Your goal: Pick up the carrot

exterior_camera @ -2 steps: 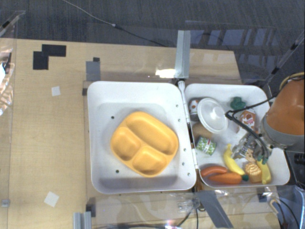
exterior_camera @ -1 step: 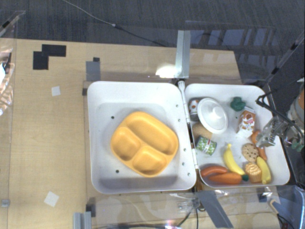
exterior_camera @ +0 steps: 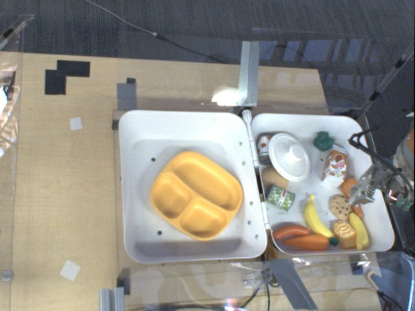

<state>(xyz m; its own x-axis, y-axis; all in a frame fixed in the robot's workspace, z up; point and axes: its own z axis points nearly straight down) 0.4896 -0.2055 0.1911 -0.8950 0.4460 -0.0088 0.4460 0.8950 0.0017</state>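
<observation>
Gripper point(exterior_camera: 364, 192) at right edge of right bin point(exterior_camera: 389, 229), over cookie point(exterior_camera: 339, 206); finger state unclear. Carrot point(exterior_camera: 310, 242) lies at bin's lower edge, beside banana point(exterior_camera: 316, 218).

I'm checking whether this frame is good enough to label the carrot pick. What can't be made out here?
- Gripper, camera view: small and blurred at the right bin's edge; its grasp state is unreadable.
- Arm: cut off by the frame's right edge.
- Carrot: its green end is crowded by the banana; contact unclear.
- Small can: label too small to read.
- Item under the white lidded bowl: mostly hidden.
</observation>
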